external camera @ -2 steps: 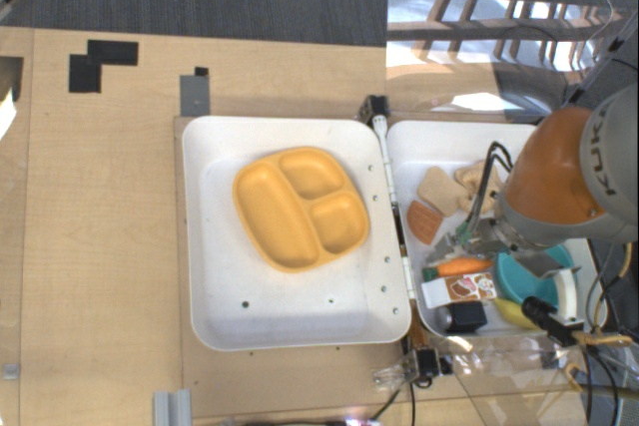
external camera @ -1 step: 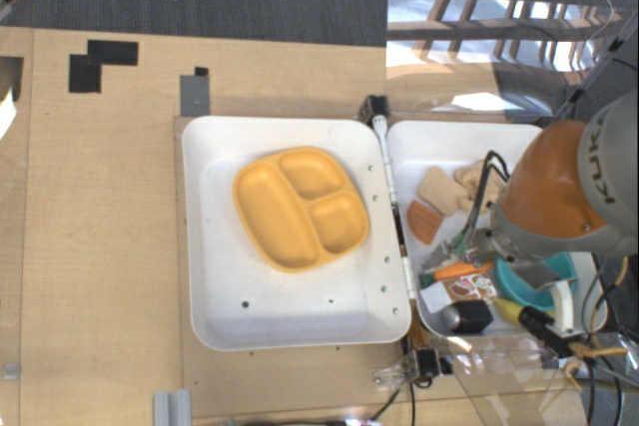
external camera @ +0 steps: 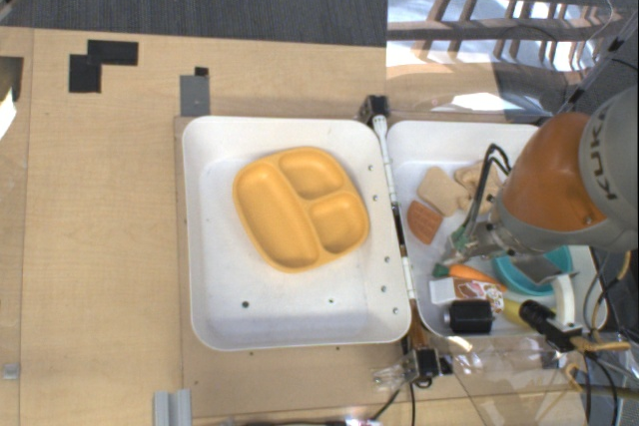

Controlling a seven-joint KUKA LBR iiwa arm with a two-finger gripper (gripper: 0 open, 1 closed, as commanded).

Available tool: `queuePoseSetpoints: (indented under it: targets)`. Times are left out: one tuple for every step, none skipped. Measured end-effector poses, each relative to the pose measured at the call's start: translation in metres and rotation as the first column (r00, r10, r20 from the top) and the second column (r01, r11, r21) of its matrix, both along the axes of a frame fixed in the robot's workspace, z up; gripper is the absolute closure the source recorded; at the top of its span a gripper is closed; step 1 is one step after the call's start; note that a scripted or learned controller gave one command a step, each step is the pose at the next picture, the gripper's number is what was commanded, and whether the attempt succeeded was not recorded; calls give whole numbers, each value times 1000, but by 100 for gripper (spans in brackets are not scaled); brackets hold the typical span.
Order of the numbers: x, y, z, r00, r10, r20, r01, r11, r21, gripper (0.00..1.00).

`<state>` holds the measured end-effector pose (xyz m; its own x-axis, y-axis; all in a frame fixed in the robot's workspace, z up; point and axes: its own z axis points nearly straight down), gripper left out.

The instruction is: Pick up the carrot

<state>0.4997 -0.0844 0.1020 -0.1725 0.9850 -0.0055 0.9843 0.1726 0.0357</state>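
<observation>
Camera view: you've got the gripper (external camera: 467, 239) low in the right bin (external camera: 404, 214), w/ the carrot (external camera: 472, 272) lying just below the jaws toward the bin's near edge, long axis running roughly left-right. Can't tell if jaws are open or closed, the wrist hides them. Tight room: teal item (external camera: 524, 272), small box (external camera: 479, 291) and black block (external camera: 469, 316) crowd it. Yellow tray (external camera: 300, 208) sits well apart in the left bin (external camera: 215, 314).

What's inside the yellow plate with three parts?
Nothing is inside the plate; its three parts show only bare yellow. It lies in the left bin. The carrot lies in the right bin, partly covered by the arm.
</observation>
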Motion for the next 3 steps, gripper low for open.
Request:
queuePoseSetpoints:
  targets:
    - [-10,22,84,936,-352,-29,352,936,3,100]
    - [-11,22,83,935,-353,-31,353,936,1,0]
    - [-13,-8,-1,961,-275,-37,275,962,-1,0]
